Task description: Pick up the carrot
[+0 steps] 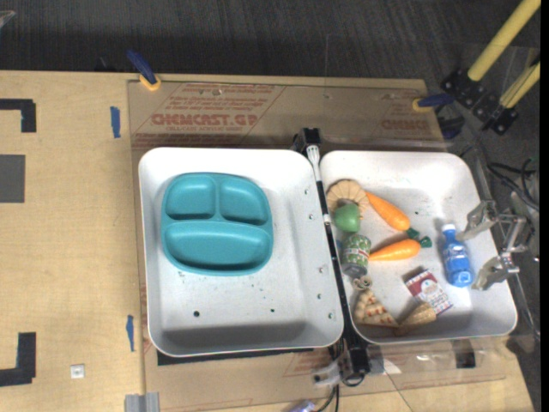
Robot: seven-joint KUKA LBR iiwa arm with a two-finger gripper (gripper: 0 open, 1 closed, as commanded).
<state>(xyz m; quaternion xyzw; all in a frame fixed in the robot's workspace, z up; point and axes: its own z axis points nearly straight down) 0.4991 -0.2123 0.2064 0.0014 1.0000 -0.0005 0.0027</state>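
Plainly, two orange carrots point(388, 212) with green stems lie apart; gripper point(496, 245) released.

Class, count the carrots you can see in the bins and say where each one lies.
2. Both lie in the right bin: one carrot slants just right of the green ball; the other carrot lies below it, left of the blue bottle. None seems hidden.

Gripper point(496, 245) at the right bin's point(446, 166) edge; blue bottle point(455, 256) just beside the fingers — two carrots point(388, 211) farther off
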